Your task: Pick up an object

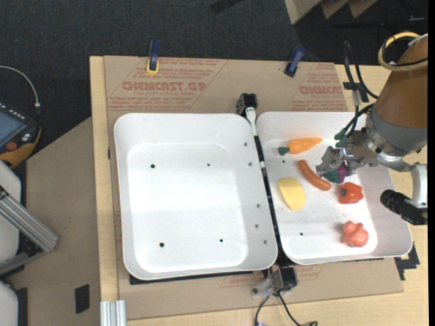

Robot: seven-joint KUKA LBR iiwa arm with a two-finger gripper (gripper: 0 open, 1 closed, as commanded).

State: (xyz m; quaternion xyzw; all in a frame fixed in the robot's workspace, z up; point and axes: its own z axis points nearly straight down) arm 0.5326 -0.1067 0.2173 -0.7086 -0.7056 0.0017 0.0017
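Note:
The right bin (380, 244) holds an orange carrot (302, 145), a red-brown sausage (313, 176), a yellow wedge (293, 194), a red pepper (350, 193) and a pink lumpy toy (354, 233). My gripper (334, 166) hangs low over the bin, just right of the sausage's upper end and left of the red pepper. A small green and purple piece (338, 175) shows at its tips. The fingers are too dark and blurred to read.
The left bin (129, 148) lies beside the right one, with a black clamp (246, 103) at the top of the seam between them. The arm's grey and orange body (406, 94) covers the right bin's upper right corner. Cables (353, 80) run behind it.

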